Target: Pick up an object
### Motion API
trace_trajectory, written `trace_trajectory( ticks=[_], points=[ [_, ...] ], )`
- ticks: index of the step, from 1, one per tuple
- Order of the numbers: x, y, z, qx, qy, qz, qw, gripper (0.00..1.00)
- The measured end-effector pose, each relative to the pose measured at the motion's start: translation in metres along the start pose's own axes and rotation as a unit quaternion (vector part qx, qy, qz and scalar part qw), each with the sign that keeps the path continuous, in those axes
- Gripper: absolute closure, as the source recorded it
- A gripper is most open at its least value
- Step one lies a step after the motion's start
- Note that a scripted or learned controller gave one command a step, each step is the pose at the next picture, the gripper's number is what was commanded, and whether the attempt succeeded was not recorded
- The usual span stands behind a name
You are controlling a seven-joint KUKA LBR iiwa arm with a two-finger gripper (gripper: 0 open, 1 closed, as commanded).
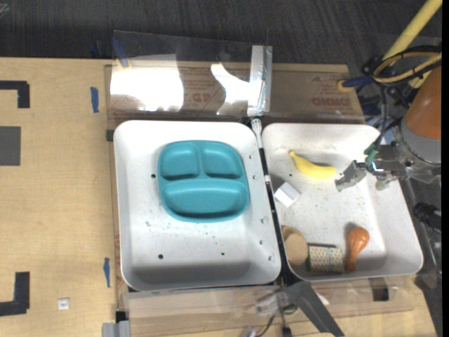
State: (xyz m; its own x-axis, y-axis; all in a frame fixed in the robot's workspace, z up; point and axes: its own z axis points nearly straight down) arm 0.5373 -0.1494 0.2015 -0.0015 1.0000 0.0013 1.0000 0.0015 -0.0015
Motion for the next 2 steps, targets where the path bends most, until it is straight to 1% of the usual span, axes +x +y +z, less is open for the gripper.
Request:
trace_trajectory(
  ticks=[1, 2],
  points=[
    [0.050, 0.053, 0.076, 0.001, 0.000, 0.024, 0.9997, 0.00],
    [0.051, 0.061, 0.114, -0.003, -0.001, 0.013, 0.9999, 0.00]
  ],
)
